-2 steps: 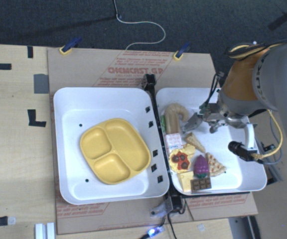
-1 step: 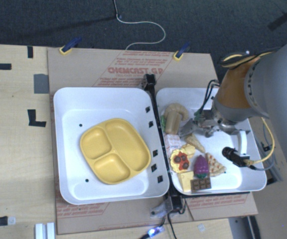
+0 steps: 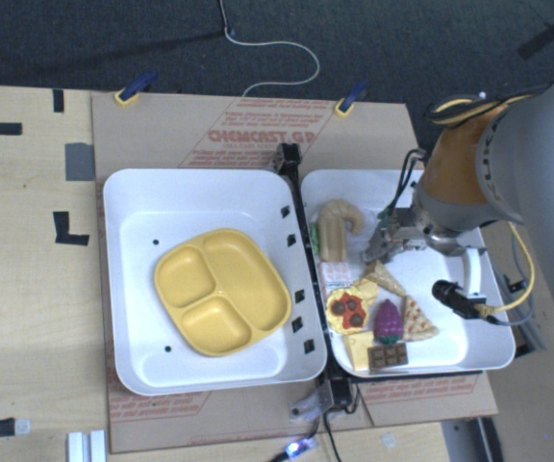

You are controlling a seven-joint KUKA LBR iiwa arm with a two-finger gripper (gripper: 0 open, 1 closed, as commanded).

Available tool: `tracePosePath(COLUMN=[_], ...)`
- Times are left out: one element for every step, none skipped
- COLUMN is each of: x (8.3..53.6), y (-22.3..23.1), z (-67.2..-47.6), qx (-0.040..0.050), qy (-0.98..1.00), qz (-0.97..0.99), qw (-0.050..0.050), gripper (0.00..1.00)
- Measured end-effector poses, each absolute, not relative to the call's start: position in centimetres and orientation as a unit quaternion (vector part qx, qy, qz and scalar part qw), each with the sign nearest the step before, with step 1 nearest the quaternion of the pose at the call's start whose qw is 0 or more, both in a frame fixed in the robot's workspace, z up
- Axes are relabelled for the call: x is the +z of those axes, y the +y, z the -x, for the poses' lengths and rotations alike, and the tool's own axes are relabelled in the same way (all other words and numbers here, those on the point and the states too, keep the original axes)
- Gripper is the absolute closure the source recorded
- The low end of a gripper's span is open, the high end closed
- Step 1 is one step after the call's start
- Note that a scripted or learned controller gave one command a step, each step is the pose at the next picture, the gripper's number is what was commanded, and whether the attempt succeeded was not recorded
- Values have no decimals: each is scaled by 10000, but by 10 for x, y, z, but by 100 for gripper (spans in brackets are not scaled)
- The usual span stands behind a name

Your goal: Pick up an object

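The right bin (image 3: 469,354) holds a heap of toy food: a beige curved piece (image 3: 336,224), a round pizza-like disc with red dots (image 3: 346,308), a purple grape bunch (image 3: 388,320), a pizza wedge (image 3: 417,320), a brown chocolate block (image 3: 388,356) and a pale triangular slice (image 3: 385,279). My gripper (image 3: 381,246) reaches down from the right into the upper middle of this bin, just right of the beige piece and above the pale slice. Nothing shows between its fingers.
In the left bin (image 3: 133,210) lies a yellow divided plate (image 3: 222,290). The arm's grey and orange body (image 3: 469,171) hangs over the right bin's far right side, and a black cable fitting (image 3: 455,298) sits over that bin's right part. Cardboard lies under both bins.
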State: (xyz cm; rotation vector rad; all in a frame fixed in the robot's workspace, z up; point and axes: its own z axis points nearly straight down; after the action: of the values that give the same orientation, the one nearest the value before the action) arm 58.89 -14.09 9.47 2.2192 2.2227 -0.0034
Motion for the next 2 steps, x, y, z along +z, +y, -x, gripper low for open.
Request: tracePosePath(x=[156,198], y=[-136,-135], z=[-595,-598], qx=[13,6], qy=[7078,7077], qz=[-7064,-7065], qw=[17,8], gripper=[100,100])
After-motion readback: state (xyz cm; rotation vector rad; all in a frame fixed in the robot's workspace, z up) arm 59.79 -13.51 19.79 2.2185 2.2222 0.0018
